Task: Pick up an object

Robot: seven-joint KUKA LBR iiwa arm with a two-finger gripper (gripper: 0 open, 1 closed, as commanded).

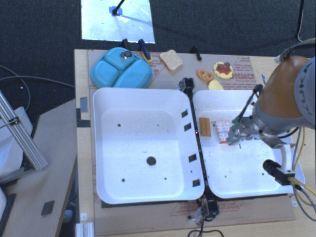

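The right bin (247,181) holds the arm's gripper (236,135), low at the right edge of a white red-patterned packet (223,131) lying flat beside a brown wafer (204,127) near the divider. Whether the fingers are spread or clenched I cannot tell. A thin, flat packet risks sliding left under a skimming grasp, or the wafer gets nudged.
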